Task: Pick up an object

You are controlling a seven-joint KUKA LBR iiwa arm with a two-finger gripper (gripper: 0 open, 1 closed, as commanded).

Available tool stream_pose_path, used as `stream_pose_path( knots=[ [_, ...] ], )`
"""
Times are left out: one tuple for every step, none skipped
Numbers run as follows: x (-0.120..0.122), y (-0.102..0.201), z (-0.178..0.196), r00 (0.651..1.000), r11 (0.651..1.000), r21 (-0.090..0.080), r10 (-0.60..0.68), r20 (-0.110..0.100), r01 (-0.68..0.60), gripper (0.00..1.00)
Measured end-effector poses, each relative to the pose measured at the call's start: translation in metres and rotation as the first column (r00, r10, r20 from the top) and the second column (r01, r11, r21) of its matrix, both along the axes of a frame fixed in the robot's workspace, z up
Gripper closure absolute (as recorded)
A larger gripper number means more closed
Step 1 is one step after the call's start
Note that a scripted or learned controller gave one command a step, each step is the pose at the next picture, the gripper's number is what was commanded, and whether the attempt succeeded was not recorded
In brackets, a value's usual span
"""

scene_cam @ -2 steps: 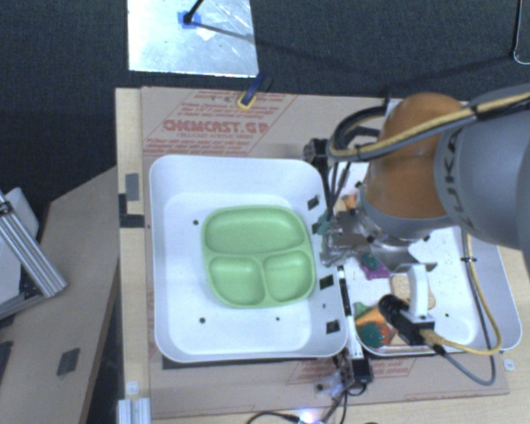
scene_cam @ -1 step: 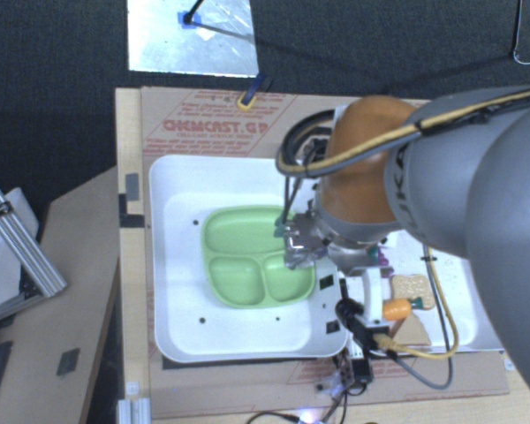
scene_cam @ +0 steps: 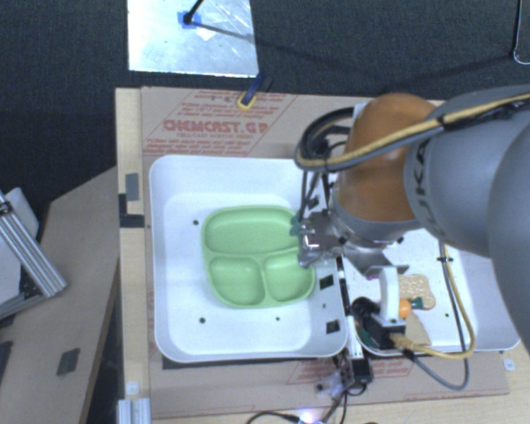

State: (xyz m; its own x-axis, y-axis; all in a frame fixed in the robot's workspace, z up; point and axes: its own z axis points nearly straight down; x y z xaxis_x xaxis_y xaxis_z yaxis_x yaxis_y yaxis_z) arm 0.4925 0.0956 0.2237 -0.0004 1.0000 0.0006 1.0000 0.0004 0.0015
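Observation:
A light green divided plate (scene_cam: 252, 254) lies in the left white bin (scene_cam: 181, 237). The grey arm with its orange band (scene_cam: 384, 162) reaches in from the right and covers most of the right bin (scene_cam: 486, 325). My gripper (scene_cam: 311, 241) hangs at the plate's right edge, over the wall between the two bins. In the right bin, below the wrist, lie a tan cracker-like piece (scene_cam: 417, 290), a small orange object (scene_cam: 405, 307) and a white cylinder (scene_cam: 389, 294).
Both bins rest on a cardboard sheet (scene_cam: 212, 122) printed with red lettering. Black and yellow cables (scene_cam: 424, 352) trail along the right bin's front edge. A metal frame (scene_cam: 18, 237) stands at the far left.

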Motion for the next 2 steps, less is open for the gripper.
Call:
stream_pose_path(
  knots=[
    [0.009,0.01,0.001,1.0,1.0,0.001,0.005,0.0,-0.005,1.0],
    [-0.004,0.012,0.01,1.0,1.0,0.001,0.006,-0.001,-0.006,1.0]
  ],
)
